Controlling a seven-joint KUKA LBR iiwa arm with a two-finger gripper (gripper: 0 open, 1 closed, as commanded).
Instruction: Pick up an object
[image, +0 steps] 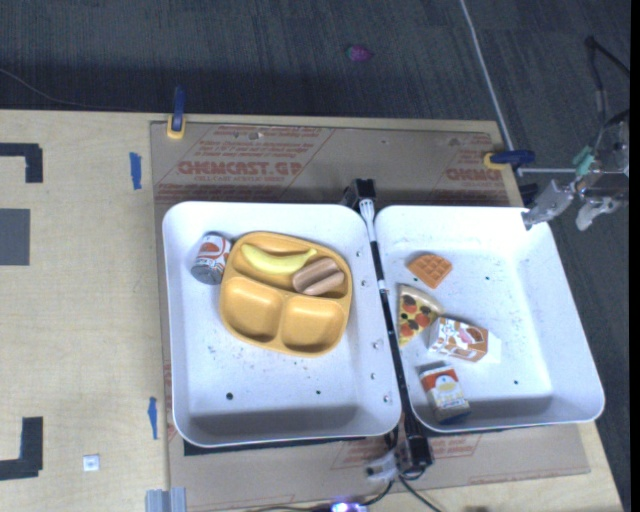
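While the jaws (560, 205), whose state cannot be told, hover at the right bin's (560, 330) upper right corner, a ridged orange waffle (430, 268) lies inside.

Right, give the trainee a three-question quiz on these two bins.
1. True or false: the hot dog lies in the yellow tray, beside the banana.
2. Which thing lies against the yellow tray's left side? A) the can B) the waffle C) the pizza slice
3. Fill in: the gripper is above the top right corner of the ____ bin.

Key: 1 true; 2 A; 3 right.
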